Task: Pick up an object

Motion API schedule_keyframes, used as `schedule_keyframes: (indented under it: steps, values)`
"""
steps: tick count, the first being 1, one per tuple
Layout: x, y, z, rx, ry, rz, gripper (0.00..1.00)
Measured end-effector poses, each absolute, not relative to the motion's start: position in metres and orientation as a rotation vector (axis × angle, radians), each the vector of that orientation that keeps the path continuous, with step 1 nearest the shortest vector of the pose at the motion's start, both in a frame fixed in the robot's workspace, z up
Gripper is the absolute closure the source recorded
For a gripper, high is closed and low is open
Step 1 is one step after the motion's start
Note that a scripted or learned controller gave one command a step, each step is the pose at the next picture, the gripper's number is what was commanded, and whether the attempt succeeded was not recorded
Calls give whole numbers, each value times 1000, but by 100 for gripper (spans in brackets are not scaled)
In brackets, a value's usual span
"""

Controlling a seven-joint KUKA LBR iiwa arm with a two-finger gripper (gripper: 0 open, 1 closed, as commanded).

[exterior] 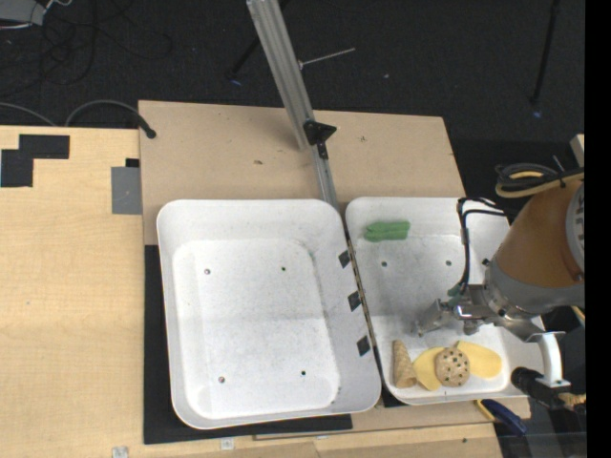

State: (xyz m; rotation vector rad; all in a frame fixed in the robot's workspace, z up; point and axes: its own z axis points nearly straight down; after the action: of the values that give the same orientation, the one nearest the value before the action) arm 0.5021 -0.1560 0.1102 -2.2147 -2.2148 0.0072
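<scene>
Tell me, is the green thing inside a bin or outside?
Inside. The green thing lies on the floor of the right bin, near its far edge.

Green block (pixel 387 230), yellow piece (pixel 480 361), white bins (pixel 191 219).

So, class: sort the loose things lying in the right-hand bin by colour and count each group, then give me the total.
Green: 1, the green block
Yellow: 1, the yellow piece
Tan or brown: 2, the cone and the dotted lump
Total: 4

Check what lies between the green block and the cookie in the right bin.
Camera view: bare white bin floor separates the green block from the cookie; the gripper sits just right of that line.
</scene>
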Motion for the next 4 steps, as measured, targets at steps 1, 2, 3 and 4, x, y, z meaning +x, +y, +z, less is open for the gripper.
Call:
schedule_keyframes:
  steps: [1,2,3,4]
  values:
    - [502,-156,92,-2222,-2219,1,0]
    - [502,-157,102,-2226,-2210,1,100]
    - [500,-165,147,-2231,-2213,-1,100]
    - [506,-157,202,-2221,-2225,-3,100]
